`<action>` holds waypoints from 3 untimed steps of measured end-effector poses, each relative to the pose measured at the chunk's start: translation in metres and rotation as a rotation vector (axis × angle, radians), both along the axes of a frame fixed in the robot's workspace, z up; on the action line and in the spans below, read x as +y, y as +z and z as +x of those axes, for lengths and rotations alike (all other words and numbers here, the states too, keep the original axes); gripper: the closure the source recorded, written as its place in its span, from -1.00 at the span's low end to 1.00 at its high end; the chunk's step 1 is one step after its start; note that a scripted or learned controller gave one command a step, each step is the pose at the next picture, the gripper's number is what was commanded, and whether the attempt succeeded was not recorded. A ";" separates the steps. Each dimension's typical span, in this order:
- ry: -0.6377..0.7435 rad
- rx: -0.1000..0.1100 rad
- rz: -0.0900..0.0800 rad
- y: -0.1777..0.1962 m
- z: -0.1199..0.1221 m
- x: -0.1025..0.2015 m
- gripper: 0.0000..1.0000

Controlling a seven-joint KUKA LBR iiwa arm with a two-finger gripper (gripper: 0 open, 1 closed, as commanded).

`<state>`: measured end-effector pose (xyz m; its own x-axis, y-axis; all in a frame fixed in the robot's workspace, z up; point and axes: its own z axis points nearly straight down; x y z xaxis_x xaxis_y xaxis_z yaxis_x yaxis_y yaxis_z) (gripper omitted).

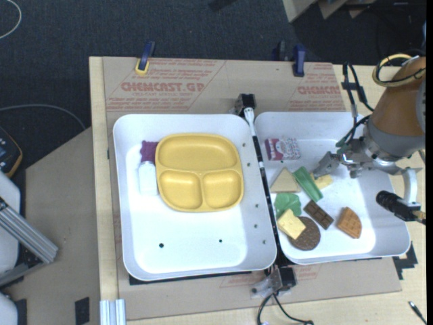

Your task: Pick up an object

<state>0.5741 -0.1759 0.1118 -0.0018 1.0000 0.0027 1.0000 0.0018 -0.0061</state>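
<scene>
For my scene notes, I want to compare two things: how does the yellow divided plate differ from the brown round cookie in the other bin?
The yellow divided plate lies in the left bin; the brown round cookie lies in the right bin. The plate is far larger than the cookie. The plate has three compartments, while the cookie looks flat. A yellow block overlaps the cookie; nothing lies on the plate. Both lie flat on a white bin floor.

Small toy foods (308,215) lie clustered in the right bin (385,246), none lifted.
</scene>
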 end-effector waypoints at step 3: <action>0.000 -0.013 -0.005 0.034 0.007 0.003 1.00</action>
<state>0.5808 -0.1725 0.1462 -0.0017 1.0000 -0.0026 1.0000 0.0018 0.0068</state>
